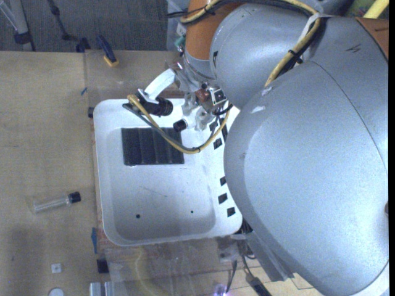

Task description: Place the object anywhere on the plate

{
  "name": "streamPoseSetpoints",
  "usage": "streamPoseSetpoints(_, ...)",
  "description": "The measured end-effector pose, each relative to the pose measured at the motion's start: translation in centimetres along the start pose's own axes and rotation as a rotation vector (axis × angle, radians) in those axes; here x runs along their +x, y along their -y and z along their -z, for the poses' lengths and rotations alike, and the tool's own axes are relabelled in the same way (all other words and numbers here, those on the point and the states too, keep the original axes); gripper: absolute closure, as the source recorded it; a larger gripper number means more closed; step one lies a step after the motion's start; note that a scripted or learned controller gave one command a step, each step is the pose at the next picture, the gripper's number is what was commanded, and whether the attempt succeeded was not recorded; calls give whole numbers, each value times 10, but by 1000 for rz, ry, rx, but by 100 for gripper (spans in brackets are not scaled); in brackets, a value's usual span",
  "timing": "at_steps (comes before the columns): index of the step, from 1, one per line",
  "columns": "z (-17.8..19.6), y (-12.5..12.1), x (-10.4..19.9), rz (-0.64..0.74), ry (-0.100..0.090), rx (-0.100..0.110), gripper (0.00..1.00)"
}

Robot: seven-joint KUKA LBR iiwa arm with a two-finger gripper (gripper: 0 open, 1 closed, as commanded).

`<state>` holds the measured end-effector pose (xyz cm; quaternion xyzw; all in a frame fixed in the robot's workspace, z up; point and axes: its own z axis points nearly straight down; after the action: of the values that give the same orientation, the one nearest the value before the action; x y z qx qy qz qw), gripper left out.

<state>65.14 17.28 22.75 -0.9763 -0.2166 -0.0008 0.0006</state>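
The frame's right half and upper centre are taken up by the grey arm (308, 147), orange band at top centre. The wrist is seen at upper centre, over the far rim of the white bin (108, 184). The gripper (196, 113) sits in a clutter of cables and fittings; whether it is apart or together cannot be told. Nothing can be seen held in it.

A dark ribbed rectangle (153, 146) lies flat on the bin floor, upper left part of the bin, just below and left of the wrist. It may be the plate, though that is a guess. No other plate can be made out. The object to be placed cannot be identified. A small clear vial with a black cap (57, 201) lies on the bench at left of frame, outside the bin, well apart from the gripper. A yellow cable loop (179, 145) hangs across the rectangle's upper right corner.

Step judged: either transport or approach near the bin's far edge; a grasp cannot be confirmed. For the next move, a hold would have to be verified first. If confirmed, the wrist would be carried down-left in frame over the dark rectangle and lowered before release. Risk: cable snagging, release onto the bare bin floor.
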Motion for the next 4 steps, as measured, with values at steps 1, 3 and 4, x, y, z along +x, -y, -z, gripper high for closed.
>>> streamPoseSetpoints(1, -132, 50, -16, -211, 1, 0, 100)
streamPoseSetpoints(3, -126, 50, 16, 837, 7, 4, 100)
streamPoseSetpoints(4, -95, 43, 33, 1239, 3, 0, 100)
